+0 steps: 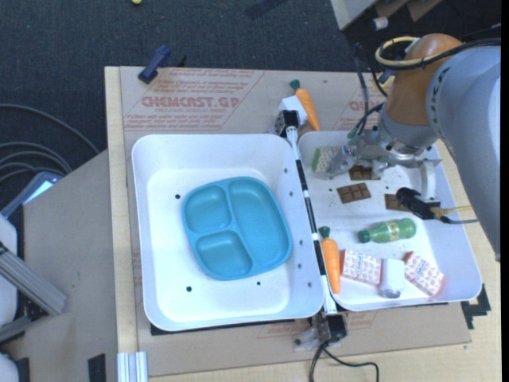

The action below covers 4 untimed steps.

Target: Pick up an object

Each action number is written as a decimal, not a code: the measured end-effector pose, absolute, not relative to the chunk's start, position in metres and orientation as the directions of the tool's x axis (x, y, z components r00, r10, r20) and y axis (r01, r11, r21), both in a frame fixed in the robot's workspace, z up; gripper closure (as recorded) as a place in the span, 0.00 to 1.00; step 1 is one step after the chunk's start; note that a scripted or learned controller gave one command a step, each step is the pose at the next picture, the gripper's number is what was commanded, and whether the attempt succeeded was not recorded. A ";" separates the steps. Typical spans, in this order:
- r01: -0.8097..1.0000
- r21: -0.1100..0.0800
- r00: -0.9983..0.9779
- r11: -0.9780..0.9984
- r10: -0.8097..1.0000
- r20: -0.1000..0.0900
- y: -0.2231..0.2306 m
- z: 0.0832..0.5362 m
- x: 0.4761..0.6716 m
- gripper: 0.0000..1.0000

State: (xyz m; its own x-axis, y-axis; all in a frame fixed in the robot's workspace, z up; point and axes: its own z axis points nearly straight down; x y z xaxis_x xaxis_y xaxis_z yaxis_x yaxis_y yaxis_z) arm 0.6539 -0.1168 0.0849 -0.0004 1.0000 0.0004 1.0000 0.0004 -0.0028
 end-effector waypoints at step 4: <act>1.000 -0.010 -0.002 0.002 1.000 0.002 -0.121 0.084 0.665 0.00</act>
